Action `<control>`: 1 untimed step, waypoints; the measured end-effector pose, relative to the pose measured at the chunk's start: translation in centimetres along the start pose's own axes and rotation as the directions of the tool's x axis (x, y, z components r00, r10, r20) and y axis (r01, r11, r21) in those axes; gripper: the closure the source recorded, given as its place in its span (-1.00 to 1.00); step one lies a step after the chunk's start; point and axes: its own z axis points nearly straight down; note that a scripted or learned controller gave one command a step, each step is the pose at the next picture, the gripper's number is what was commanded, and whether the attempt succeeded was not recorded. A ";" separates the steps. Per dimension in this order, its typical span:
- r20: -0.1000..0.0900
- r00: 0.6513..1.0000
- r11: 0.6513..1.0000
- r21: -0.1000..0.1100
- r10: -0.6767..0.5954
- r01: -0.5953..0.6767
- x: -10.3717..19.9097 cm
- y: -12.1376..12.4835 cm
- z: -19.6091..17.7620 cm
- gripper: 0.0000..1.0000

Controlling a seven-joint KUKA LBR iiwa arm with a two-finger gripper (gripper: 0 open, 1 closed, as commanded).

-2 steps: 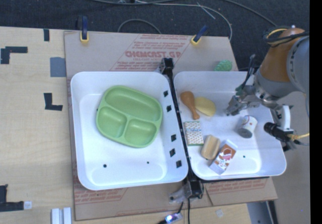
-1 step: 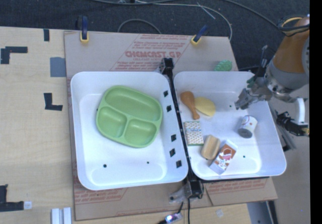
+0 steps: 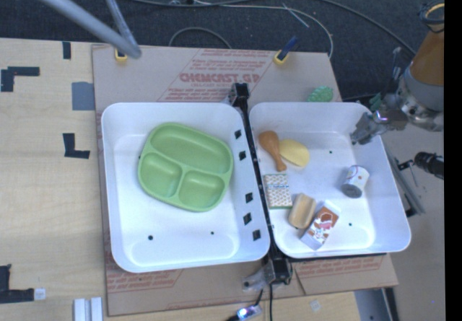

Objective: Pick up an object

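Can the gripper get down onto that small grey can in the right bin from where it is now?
Probably yes: the gripper hovers by the right bin's far right rim, and the grey can lies apart from other items.

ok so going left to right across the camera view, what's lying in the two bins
Green three-compartment plastic plate → brown wooden spoon → pale yellow rounded piece → red and white small carton → small grey and white can on its side → gripper at the right bin's far right edge.
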 end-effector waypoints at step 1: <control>-0.001 1.000 1.000 0.002 0.000 0.000 0.0 0.1 -3.4 1.00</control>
